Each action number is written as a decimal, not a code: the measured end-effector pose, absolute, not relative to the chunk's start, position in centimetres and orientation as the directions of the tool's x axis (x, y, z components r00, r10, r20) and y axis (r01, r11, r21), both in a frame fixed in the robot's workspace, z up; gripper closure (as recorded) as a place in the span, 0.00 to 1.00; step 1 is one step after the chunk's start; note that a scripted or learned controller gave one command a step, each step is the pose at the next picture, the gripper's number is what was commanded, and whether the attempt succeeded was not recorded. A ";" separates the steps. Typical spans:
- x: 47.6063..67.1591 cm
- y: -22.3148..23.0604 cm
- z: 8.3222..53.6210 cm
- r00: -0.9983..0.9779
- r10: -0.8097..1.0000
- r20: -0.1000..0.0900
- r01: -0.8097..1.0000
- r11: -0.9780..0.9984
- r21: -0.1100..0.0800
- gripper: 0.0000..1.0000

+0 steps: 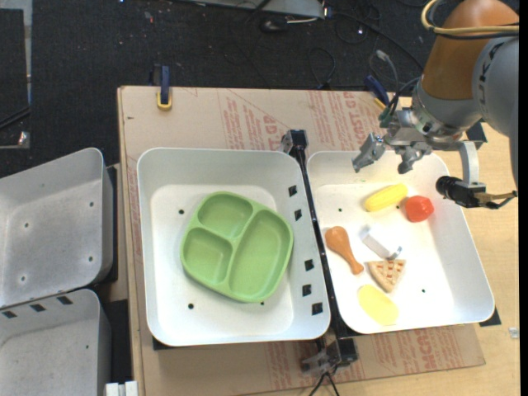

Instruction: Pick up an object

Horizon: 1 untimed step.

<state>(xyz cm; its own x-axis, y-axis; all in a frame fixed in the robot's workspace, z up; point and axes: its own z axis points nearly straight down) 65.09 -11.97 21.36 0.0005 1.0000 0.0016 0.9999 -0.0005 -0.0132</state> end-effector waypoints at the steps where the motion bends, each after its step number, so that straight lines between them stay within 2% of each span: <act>1: 65.4 -12.0 22.2 -0.001 1.000 0.000 1.000 0.001 0.000 0.00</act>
<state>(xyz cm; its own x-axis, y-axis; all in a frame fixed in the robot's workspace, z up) 65.37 -11.95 22.20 -0.0015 1.0000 -0.0001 1.0000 0.0015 0.0003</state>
